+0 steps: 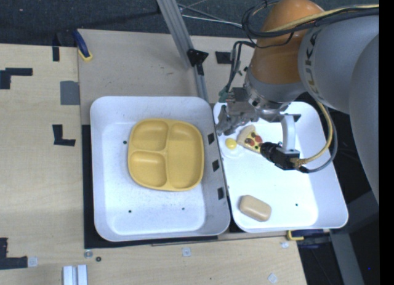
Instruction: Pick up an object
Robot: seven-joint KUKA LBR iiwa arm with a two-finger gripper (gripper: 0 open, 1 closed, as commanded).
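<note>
Camera view: two white bins on the table (37, 154). Left bin (108, 173), centre of frame, has a yellow divided plate (166, 154) in its middle. Right bin (320, 197) has a tan bread roll (254, 207) near its lower left corner, plus a pizza slice toy (249, 138) and a small yellow piece (231, 144) at its upper left. Arm (332, 50) comes in from upper right; end effector (237, 116) sits low just above the pizza slice, near the divide btwn bins. Can't tell whether it's released or clenched.
</note>
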